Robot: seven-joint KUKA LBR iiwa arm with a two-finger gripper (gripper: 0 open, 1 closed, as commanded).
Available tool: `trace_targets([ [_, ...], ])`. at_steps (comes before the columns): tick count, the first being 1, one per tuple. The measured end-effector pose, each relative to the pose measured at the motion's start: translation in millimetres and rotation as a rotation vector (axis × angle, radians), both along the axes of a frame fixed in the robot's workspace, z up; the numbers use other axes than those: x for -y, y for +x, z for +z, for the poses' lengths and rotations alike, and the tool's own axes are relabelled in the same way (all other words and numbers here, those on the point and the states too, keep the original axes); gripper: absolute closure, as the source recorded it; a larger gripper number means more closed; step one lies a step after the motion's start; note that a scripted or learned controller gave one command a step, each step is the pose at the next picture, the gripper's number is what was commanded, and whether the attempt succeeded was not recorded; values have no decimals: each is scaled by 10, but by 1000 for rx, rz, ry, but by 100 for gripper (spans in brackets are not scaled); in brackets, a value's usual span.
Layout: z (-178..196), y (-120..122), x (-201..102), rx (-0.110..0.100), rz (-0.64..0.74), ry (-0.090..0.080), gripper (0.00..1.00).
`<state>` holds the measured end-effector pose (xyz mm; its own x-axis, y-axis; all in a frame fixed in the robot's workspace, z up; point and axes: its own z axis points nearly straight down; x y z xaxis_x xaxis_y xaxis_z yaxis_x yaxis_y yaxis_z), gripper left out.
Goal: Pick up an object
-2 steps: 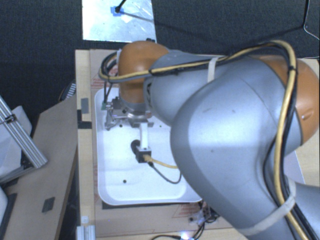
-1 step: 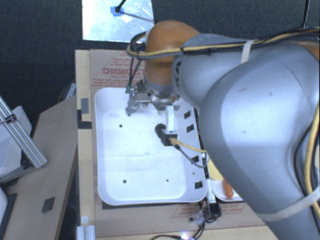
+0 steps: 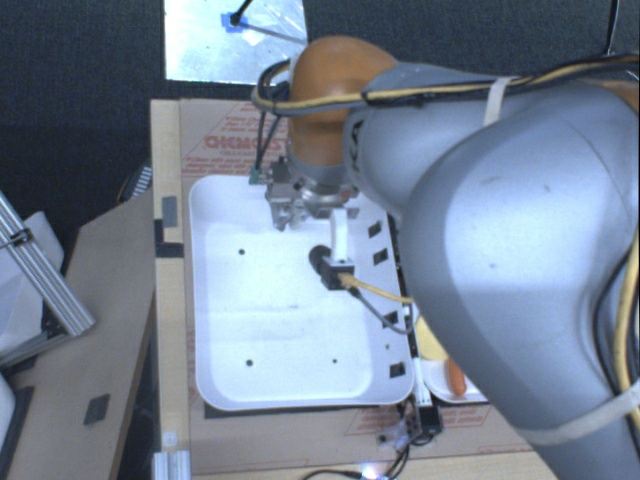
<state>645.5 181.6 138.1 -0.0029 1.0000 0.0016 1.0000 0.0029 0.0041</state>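
One arm [image 3: 480, 198] reaches leftward, claw [image 3: 287, 216] over left bin [image 3: 215, 298].

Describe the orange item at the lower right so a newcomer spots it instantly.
Start at the big white bin in the middle, then follow its right edge down to the near corner. Just beyond, beneath the grey arm, lies a small orange item, the one bright spot on white there.

Single fixed overhead camera, slanted down, close over white bin [image 3: 215, 298]

Shallow white plastic bin [image 3: 215, 298] sits on a brown cardboard sheet with red print [image 3: 215, 138]. Shiny silver foil-like square [image 3: 200, 28] lies beyond it on dark carpet, blue tape blob [image 3: 232, 20] on it, probably. Aluminium extrusion rail [image 3: 40, 278] at left.
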Motion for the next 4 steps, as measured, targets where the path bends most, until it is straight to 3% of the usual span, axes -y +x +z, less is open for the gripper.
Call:
trace_targets([
  [1,925,118,-574,8,6,5,100],
  [2,1275,99,-91,1,-4,-1,100],
  [3,1317,-177,245,-4,-4,-2,100],
  [4,1278,-609,785,-5,-6,-4,100],
])
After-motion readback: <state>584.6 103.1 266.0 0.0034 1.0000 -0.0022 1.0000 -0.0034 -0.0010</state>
